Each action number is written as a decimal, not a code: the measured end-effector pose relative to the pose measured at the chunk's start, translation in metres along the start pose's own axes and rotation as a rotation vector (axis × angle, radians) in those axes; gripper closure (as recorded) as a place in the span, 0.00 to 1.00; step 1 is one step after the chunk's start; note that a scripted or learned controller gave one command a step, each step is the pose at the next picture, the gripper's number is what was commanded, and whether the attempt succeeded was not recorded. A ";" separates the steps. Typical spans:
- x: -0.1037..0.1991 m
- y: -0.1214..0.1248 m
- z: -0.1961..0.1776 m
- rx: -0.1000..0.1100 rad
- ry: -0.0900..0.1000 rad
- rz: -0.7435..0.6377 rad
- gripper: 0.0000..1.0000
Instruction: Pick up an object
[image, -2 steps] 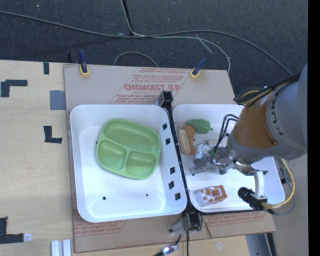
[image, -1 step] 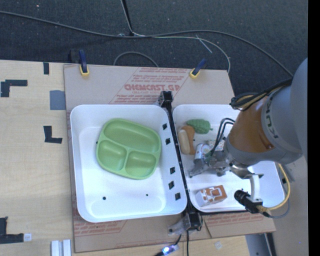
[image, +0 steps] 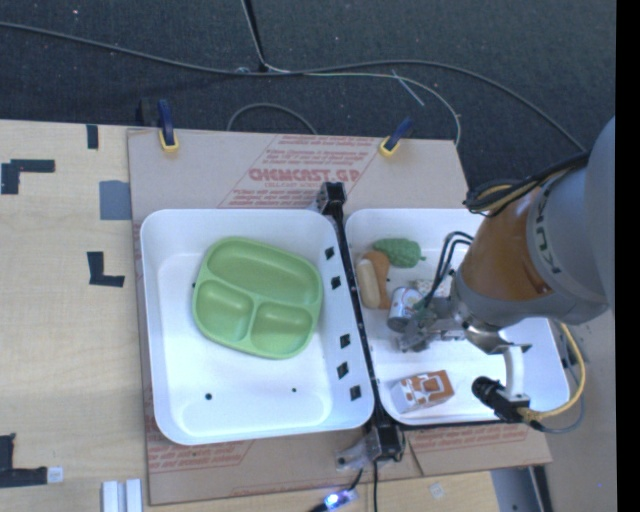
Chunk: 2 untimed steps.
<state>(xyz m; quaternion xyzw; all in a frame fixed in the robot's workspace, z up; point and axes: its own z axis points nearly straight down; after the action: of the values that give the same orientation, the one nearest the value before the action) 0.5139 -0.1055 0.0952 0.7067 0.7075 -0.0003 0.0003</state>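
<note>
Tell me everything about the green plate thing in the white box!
The green tray is a pale, lime-green plate with rounded corners that looks like smooth plastic. It has three sections: one big one across the top and two smaller ones below. Nothing lies in it. It sits flat, turned a bit askew, on the floor of the left white bin, toward the upper middle. Only the bin's floor touches it. The arm works over the other bin.

Grey arm (image: 580, 240) with orange band, black cables, yellow cable near base
</note>
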 end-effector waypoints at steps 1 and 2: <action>-0.008 -0.002 -0.058 -0.003 0.000 0.000 1.00; -0.003 0.001 -0.120 -0.005 0.000 -0.002 1.00</action>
<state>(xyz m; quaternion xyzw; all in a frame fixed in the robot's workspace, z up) 0.5148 -0.1088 0.2150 0.7062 0.7080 0.0017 0.0021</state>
